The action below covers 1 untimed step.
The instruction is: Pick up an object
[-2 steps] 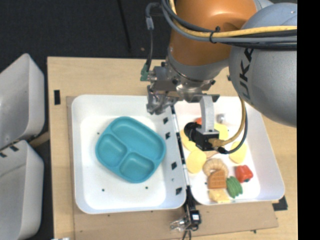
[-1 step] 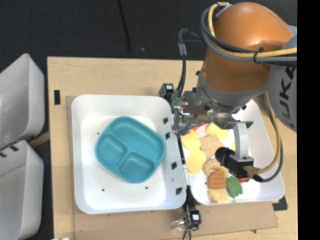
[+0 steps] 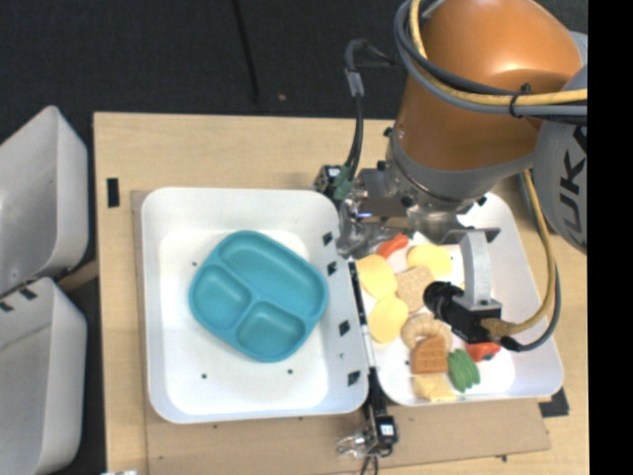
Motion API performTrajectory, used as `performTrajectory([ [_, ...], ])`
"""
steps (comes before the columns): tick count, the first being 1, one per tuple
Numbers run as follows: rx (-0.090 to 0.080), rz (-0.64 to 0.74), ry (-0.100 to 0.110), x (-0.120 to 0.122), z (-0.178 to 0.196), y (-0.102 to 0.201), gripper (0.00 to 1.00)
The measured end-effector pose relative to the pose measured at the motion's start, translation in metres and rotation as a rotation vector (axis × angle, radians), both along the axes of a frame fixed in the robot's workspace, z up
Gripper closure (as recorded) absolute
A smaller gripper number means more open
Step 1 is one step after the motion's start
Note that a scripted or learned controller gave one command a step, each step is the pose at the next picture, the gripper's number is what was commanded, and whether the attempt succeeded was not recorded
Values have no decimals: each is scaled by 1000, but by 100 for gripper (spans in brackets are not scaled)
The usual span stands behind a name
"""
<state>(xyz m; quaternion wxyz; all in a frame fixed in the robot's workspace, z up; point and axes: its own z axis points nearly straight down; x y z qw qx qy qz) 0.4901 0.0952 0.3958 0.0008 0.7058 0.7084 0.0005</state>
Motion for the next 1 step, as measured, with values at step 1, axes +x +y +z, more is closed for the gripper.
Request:
performTrajectory([
  [1,-1,-8,-5,0,53,-62,100],
])
